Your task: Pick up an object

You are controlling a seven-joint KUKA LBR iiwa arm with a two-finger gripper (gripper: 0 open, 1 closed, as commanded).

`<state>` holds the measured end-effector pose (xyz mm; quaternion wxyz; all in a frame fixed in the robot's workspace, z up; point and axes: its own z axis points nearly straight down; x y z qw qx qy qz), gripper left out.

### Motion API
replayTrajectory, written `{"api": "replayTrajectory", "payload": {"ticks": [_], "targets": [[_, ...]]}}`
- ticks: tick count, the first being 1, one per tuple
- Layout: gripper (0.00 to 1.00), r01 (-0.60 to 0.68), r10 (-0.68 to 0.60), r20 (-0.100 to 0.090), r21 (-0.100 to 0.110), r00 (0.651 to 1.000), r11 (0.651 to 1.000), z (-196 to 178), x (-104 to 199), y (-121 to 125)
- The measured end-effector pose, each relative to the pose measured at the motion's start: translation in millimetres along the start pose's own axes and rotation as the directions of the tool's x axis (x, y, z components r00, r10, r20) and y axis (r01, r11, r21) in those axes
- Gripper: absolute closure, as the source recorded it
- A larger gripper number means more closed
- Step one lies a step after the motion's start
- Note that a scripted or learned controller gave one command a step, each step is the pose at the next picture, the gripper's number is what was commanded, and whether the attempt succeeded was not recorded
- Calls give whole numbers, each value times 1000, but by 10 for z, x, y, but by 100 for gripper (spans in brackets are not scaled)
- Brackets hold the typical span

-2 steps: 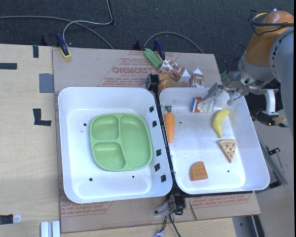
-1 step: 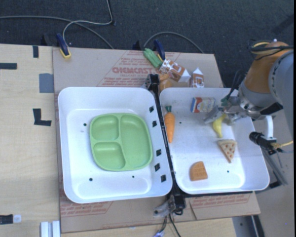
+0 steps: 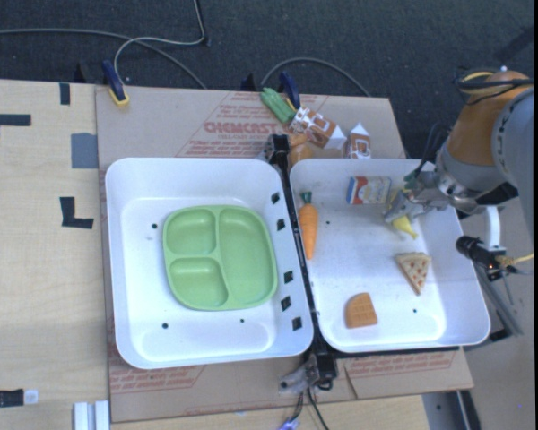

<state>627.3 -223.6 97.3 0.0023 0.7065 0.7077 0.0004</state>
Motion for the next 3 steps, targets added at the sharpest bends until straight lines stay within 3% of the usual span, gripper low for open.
{"api": "replayTrajectory", "payload": {"ticks": [1, 2, 3], "targets": [[100, -1, 1, -2, 2, 1000, 1000, -956, 176, -347], [100, 1, -1, -4, 5, 1000, 1000, -1117, 951, -388], [100, 1, -1, -4, 5, 1000, 1000, -1316, 1584, -668]]}}
